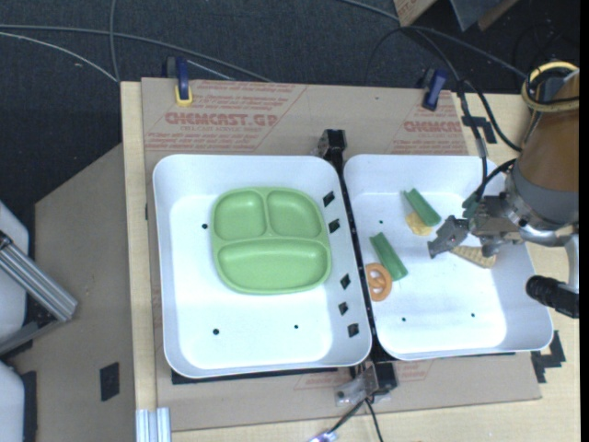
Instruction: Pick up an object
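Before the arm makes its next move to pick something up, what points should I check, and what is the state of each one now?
1. Gripper is over the right bin, where the loose items lie: ok.
2. Gripper holds an item: not ok, nothing is seen between its fingers.
3. Targets in sight: ok. A green stick, an orange pretzel, a green and yellow piece, and a tan piece beside the gripper.
4. Green stick lies apart from the pretzel: cannot tell, their ends look very close.
5. Green divided plate in the left bin is away from the arm: ok.
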